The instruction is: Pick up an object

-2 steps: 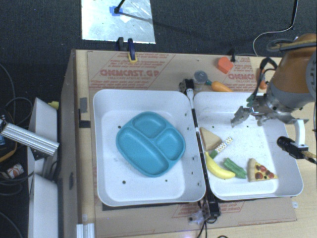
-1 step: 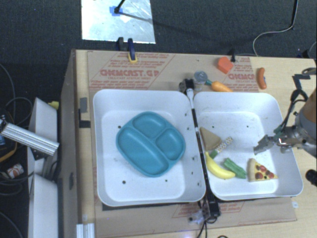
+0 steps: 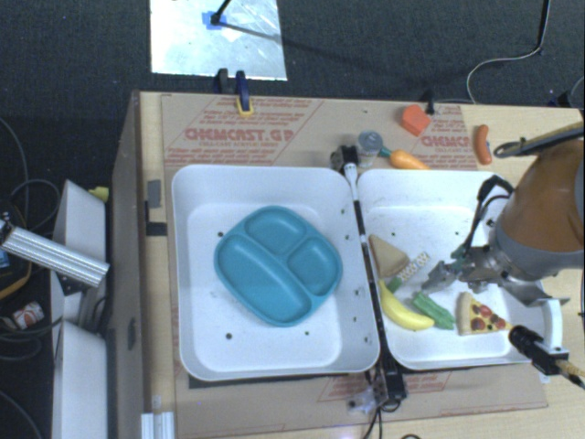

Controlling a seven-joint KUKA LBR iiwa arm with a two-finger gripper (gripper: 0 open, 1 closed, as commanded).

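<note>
Right bin (image 3: 411, 199) front: pizza slice (image 3: 479, 315) at 5 o'clock, banana (image 3: 402, 309) and green pod (image 3: 432, 308) near divider. Gripper (image 3: 439, 276) just above pod, grip state unclear. Bread wedge (image 3: 388, 256) at 9 o'clock. Back half open.

Two shallow white plastic bins (image 3: 206, 273) are seen, smooth with a slight sheen. A matt teal plastic divided plate (image 3: 277, 265) is sat in the left one. The yellow toy banana (image 3: 403, 311) looks like glossy plastic. Brown printed cardboard (image 3: 274, 126) is laid underneath, and a shiny metal sheet (image 3: 219, 26) behind.
</note>
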